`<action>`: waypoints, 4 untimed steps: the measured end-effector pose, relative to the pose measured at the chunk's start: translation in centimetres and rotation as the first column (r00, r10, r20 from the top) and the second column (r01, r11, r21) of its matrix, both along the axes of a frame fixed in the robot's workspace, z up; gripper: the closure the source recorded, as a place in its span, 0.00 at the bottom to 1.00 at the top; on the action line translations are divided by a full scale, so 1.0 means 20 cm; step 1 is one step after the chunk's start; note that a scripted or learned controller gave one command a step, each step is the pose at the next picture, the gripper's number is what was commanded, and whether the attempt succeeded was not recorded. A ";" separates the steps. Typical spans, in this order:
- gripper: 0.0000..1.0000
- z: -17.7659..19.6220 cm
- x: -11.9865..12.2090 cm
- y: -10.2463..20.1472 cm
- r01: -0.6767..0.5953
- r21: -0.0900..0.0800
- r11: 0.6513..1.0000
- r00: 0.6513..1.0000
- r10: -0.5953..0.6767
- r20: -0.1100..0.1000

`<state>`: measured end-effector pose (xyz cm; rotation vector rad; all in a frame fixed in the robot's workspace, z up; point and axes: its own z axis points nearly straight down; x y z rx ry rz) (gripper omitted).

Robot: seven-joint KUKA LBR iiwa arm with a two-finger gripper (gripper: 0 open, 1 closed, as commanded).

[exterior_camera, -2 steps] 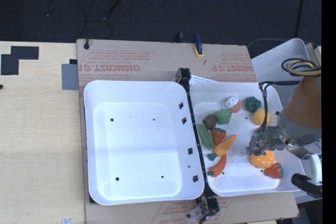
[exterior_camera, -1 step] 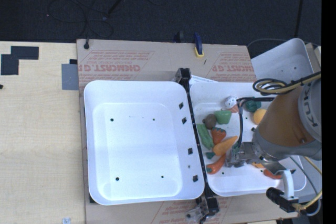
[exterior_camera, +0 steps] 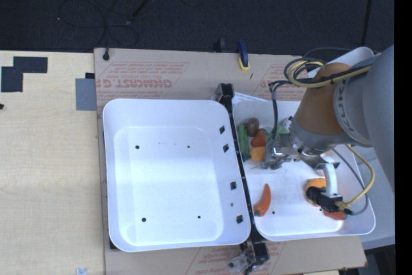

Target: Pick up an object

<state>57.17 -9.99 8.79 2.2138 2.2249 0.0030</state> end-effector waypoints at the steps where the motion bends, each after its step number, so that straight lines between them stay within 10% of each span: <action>1: 1.00 0.00 -0.11 -0.04 0.005 0.001 1.000 1.000 -0.005 -0.006; 2: 1.00 0.00 0.37 0.07 0.001 0.000 1.000 1.000 -0.001 -0.006; 3: 1.00 0.53 0.37 0.42 -0.001 0.003 1.000 1.000 0.001 0.002; 4: 0.00 0.50 0.36 0.40 0.001 0.000 1.000 1.000 -0.001 -0.007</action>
